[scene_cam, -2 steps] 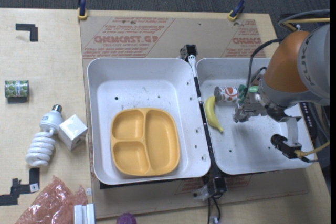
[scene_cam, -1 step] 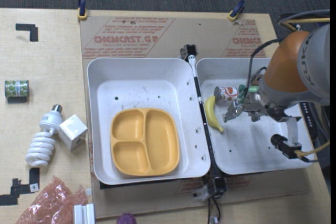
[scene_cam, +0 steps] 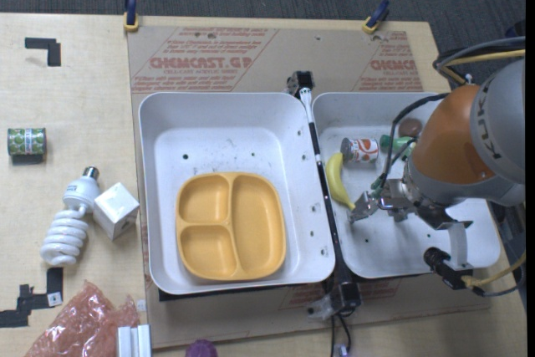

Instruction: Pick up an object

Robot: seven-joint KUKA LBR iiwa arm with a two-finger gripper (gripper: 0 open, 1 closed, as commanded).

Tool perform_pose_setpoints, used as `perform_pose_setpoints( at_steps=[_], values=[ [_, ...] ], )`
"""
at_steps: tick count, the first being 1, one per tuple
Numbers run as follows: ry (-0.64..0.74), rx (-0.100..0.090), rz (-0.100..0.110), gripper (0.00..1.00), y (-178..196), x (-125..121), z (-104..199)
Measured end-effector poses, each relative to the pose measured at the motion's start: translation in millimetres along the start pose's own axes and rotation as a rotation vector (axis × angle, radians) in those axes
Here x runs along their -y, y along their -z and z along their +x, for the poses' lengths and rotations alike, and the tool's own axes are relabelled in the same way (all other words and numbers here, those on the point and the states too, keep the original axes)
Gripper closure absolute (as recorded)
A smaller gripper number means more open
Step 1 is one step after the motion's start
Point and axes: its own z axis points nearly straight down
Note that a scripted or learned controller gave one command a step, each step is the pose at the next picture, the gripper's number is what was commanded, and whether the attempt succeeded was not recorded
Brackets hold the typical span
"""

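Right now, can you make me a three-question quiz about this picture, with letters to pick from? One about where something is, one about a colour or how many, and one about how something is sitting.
1. Where is the banana?
A. in the right bin, by its left wall
B. on the yellow plate
C. on the bench beside the light bulb

2. How many sections does the yellow plate have?
A. one
B. three
C. five

3. How is the small can in the right bin sitting?
A. standing upright
B. lying on its side
C. stacked on the banana

Answers:
1 A, since the banana lies along the left wall of the right bin.
2 B, since ridges split the plate into one long section and two smaller ones.
3 B, since the can's long side rests on the bin floor beside the banana's top end.
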Motion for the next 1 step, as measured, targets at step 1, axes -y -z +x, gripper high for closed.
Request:
perform_pose_setpoints(
  at_steps=[1],
  values=[
    [-0.002,0.001,-0.003,1.0,9.9,-1.2,-0.8]
  ],
)
